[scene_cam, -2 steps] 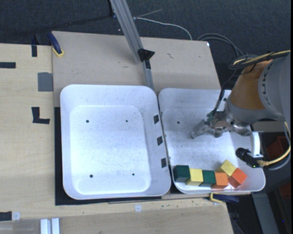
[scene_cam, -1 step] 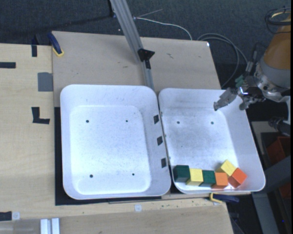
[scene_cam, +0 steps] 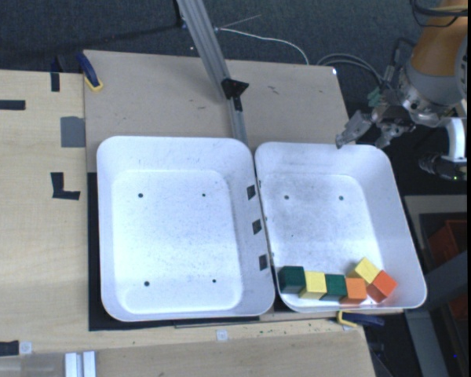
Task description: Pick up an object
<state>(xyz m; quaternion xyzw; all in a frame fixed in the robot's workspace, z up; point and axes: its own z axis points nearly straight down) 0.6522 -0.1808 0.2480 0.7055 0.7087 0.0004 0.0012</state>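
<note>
Coloured blocks (scene_cam: 337, 283) huddle along the near wall of the right bin (scene_cam: 392, 210). Beyond its far right corner hover the jaws (scene_cam: 361, 132), holding nothing, though whether they stand wide or narrow cannot be told.

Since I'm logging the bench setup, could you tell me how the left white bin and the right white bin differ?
The right bin holds a cluster of coloured blocks along its near edge, green, yellow and orange; the left bin shows just small dark spots on its floor. The gripper hangs at the right bin's far rim, well away from the left bin. Both are shallow, white and speckled, sitting side by side.
</note>
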